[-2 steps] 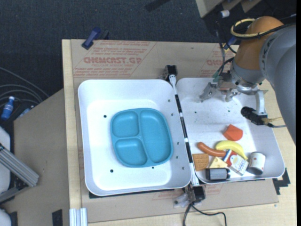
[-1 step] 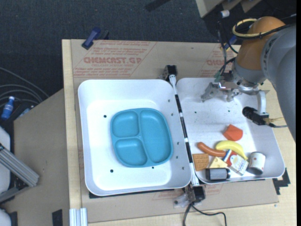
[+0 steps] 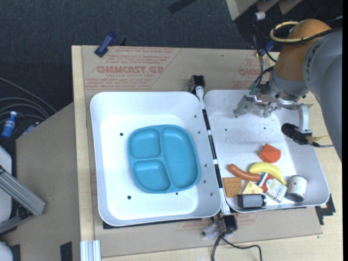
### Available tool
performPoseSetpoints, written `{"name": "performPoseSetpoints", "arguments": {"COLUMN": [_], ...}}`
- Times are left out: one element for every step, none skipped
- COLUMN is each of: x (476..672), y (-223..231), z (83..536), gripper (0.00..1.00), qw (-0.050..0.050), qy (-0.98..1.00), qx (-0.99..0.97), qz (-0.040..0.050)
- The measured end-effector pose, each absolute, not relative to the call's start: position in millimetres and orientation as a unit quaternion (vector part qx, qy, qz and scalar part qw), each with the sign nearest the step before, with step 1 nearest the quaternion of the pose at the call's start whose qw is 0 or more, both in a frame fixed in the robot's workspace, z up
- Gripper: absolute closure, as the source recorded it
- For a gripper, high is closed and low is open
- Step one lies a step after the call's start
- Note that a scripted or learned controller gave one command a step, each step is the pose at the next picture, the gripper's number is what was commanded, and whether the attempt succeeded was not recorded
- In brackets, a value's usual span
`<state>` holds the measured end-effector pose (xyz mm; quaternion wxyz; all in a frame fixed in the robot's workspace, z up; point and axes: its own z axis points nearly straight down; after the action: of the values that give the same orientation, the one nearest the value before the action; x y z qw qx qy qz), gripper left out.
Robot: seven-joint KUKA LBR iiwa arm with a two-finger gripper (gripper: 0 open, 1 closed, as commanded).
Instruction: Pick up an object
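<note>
- 2 shallow white bins sit side by side on the bench, touching along a black hinge-like strip in the middle.
- The left bin (image 3: pixel 103 145) holds 1 thing: a blue divided plate (image 3: pixel 162 157) with 3 compartments, lying flat near the bin's centre.
- The right bin (image 3: pixel 228 99) holds a cluster of small objects, all crowded into its near corner.
- In that cluster: a sausage (image 3: pixel 243 172) lying along the floor, a yellow banana (image 3: pixel 267 169) just beside and partly over it, and an orange wedge-shaped block (image 3: pixel 269 153) just behind the banana.
- Nearer the front wall: a tan cracker (image 3: pixel 231 186), a black oblong item (image 3: pixel 251 201), a small printed packet (image 3: pixel 275 189) and a white cylinder (image 3: pixel 297 186) lying on its side at the right end.
- The far half of the right bin is bare white floor.
- The gripper (image 3: pixel 255 106) hangs low over that far part, well apart from the cluster; its 2 fingers are splayed wide and nothing sits between them.
- The grey arm with its orange band (image 3: pixel 296 50) reaches in from the right, above the bin's far right corner.
</note>
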<state>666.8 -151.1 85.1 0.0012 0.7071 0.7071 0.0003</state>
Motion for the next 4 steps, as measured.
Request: {"name": "performPoseSetpoints", "arguments": {"x": [666.6, 590.1, 644.6, 666.9], "y": [-126, -143, -146, -159], "z": [85, 84, 85, 85], "gripper": [0.00, 0.00, 0.00, 0.00], "qw": [-0.001, -0.001, 0.000, 0.001], "qy": [0.708, 0.707, 0.707, 0.707], "qx": [0.707, 0.707, 0.707, 0.707], "qz": [-0.0002, -0.0006, 0.0003, 0.0003]}}
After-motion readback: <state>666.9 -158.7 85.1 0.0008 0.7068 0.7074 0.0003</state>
